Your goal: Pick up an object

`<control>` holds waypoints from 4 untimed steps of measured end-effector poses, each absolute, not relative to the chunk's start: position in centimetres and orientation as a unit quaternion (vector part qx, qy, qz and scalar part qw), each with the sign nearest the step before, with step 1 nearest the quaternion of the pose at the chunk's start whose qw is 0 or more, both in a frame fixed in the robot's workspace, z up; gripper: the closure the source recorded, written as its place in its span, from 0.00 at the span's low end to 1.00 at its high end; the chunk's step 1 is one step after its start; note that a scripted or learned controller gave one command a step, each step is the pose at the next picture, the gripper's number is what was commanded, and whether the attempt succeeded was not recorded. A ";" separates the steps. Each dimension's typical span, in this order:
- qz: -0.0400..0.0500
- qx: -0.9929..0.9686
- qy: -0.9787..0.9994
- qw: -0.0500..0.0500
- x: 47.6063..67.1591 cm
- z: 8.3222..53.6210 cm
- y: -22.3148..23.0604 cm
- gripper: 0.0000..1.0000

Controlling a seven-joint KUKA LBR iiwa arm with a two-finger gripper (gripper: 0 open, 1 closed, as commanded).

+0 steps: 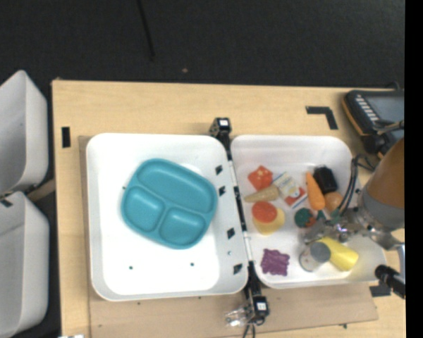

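The right bin (296, 145) holds several small objects. Among them are a red-orange piece (261, 177), a tan stick (261, 194), a yellow and red cylinder (268, 217), a purple piece (275, 261), an orange carrot (314, 191), a black block (325, 179) and a small green piece (303, 217). A yellow object (340, 255) lies by a grey cylinder (311, 258) near the front right corner. My gripper (329, 232) reaches in from the right, low over the bin, just above the yellow object and the grey cylinder.
The left bin (106, 259) carries a teal divided plate (169, 203). A white and red card (289, 189) lies among the objects in the right bin. A black and yellow device (370, 111) sits on the bench at the back right. The arm's orange band (388, 178) overhangs the right bin's right wall.
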State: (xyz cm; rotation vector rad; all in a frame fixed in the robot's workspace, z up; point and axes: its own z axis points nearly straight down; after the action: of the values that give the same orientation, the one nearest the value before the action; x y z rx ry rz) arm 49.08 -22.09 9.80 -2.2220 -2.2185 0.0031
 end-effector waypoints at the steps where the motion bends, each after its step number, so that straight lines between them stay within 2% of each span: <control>1: 0.000 -0.710 -0.705 -0.001 49.2 11.0 -22.2 1.00; 3: -0.001 -0.706 -0.708 -0.004 49.9 23.6 -22.0 1.00; 4: 0.000 -0.706 -0.709 -0.001 49.9 24.0 -22.1 1.00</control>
State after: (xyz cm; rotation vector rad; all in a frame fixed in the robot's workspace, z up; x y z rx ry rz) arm 49.94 -22.13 24.01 -2.2175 -2.2275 0.0003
